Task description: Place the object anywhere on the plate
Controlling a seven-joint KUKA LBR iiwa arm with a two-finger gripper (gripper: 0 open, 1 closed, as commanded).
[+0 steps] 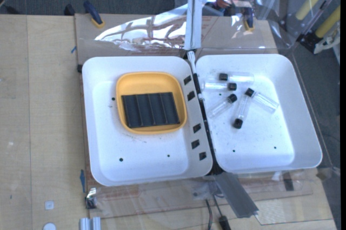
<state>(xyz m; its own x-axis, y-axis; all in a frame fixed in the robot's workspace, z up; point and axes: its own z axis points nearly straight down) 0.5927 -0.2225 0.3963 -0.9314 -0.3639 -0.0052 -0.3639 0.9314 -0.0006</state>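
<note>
Camera view, from above the bench [38,115]: two white bins sit side by side. The left bin [102,164] holds a yellow plate [125,84] with a dark ribbed insert [150,110] lying on it. The right bin [281,142] holds several clear vials [240,110] with black caps, loosely clustered in its upper left part; some lie touching or crossing one another, and one lies a little apart toward the bin centre.

End effector state: cannot tell from this frame.

Task status: judged to be at the start. The vials all lie in the right bin, well apart from the plate, and none rests on it.

Next move, as judged: select one vial, preferably the one standing clearest of its neighbours, and align the approach across its narrow axis. Smooth, round vials are likely to roll or slip, so a centred grasp is advisable before transfer across the divider [197,115] to the plate.
</note>
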